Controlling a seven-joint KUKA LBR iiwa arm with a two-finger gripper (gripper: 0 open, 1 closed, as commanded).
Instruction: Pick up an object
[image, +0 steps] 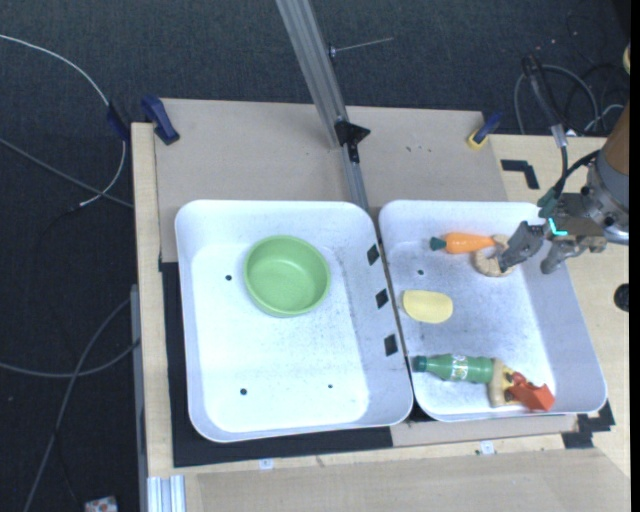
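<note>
Gripper hangs open, empty, over right white plastic bin, beside tan ring-shaped object. Recommend centring fingers astride ring, clear of orange toy carrot, before closing.

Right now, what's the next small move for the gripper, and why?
Probably lower straight down: the gripper sits open by the tan ring-like object beside the orange carrot toy in the right bin, with nothing between its fingers.
</note>
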